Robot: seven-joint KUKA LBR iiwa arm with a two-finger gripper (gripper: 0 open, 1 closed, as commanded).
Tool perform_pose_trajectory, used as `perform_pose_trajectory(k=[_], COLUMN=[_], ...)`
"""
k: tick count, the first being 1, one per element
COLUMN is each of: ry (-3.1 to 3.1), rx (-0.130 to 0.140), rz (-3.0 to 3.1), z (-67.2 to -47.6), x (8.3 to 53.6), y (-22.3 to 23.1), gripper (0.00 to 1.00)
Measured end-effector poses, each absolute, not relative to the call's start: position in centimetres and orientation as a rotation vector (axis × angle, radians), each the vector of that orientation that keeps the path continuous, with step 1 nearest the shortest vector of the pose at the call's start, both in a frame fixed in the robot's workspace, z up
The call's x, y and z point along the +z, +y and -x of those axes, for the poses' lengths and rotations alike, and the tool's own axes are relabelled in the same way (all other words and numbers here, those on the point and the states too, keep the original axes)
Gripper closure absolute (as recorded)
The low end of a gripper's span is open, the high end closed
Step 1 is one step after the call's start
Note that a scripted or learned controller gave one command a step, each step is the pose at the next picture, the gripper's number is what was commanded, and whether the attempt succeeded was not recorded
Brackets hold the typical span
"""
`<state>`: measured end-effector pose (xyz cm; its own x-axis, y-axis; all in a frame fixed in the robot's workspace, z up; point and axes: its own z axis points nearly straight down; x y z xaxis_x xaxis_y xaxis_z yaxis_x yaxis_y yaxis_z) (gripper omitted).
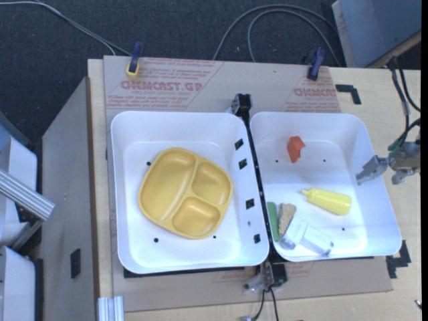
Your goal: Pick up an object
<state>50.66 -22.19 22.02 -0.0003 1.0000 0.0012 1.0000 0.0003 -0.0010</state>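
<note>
Camera view: gripper [388, 168] sits at the right bin's [374, 243] right rim; whether it is open or holding anything, I cannot tell. The yellow bottle [328, 200] lies left of it, beside 3 crowded items, risking a mis-grab.

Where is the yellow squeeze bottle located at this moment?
The yellow squeeze bottle lies on its side in the right bin, toward the lower right, below the small orange object and right of the green item.

glossy white plastic bins [127, 199], matt yellow plastic tray [185, 191], smooth yellow bottle [328, 200], brown cardboard sheet [221, 79]
</note>
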Motion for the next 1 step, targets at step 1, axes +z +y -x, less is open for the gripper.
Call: perform_pose_trajectory(k=[1], ry=[-2.224], rx=[-0.003], rz=[2.221], z=[-50.76], x=[23.15], y=[-22.19], gripper=[1.00])
